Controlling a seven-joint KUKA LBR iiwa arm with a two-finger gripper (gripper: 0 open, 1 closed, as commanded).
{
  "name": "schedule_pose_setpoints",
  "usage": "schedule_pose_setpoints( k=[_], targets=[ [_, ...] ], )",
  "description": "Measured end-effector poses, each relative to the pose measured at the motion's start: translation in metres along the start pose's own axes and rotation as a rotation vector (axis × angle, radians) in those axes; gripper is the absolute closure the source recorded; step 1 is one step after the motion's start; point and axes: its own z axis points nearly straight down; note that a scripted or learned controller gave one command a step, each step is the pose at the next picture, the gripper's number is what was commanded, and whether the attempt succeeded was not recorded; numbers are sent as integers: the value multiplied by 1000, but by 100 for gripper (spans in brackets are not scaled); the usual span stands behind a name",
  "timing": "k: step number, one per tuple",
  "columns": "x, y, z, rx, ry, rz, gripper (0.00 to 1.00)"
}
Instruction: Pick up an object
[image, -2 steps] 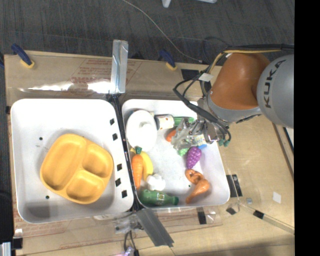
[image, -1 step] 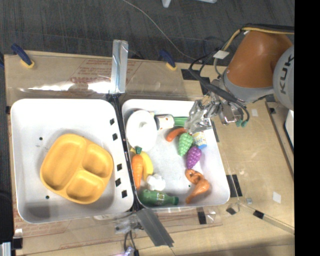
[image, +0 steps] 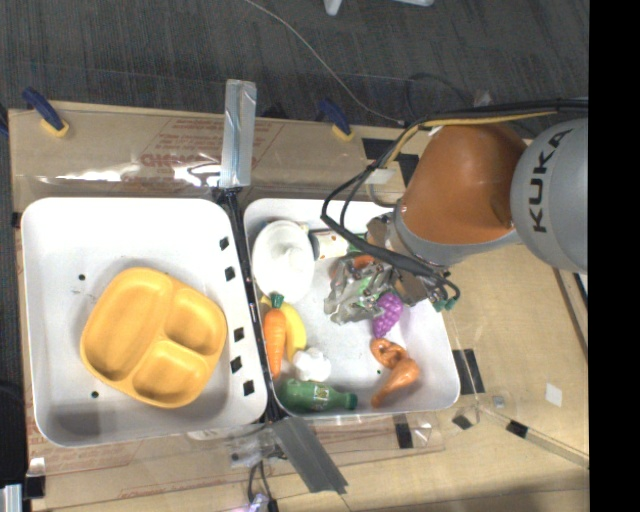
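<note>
**Gripper lowered into the right bin among the toy food**

The arm (image: 480, 190) was seen reaching in from the right, its orange band above the wrist, with the gripper (image: 352, 290) set down inside the right bin (image: 440, 345), near the middle of its floor. Whether the claw was released or clenched could not be told; its metal parts were seen from above, partly under the wrist, and nothing could be made out between them.

A purple bunch of grapes (image: 388, 313) was seen just beside the gripper, on its right, touching or nearly so. A white cup (image: 283, 255) was placed toward the bin's far left corner. Along the left wall a carrot (image: 274, 335) and a banana (image: 294, 328) were laid side by side, with a small white object (image: 312, 364) just below them. A green bottle (image: 315, 396) was laid flat along the near edge. An orange-brown piece of toy food (image: 395, 370) was found toward the near right corner.

In the left bin (image: 50, 260), a yellow divided plate (image: 152, 335) was set at the middle of the floor, tilted against the bin's edges.
</note>
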Motion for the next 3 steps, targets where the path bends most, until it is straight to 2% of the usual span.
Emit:
schedule_pose_setpoints(
  k=[1,2,3],
  targets=[
    [-29,2,-61,5,-6,67,100],
    [-97,-91,-145,8,-8,-47,100],
    [-103,-45,-21,-5,7,-126,100]
  ],
)
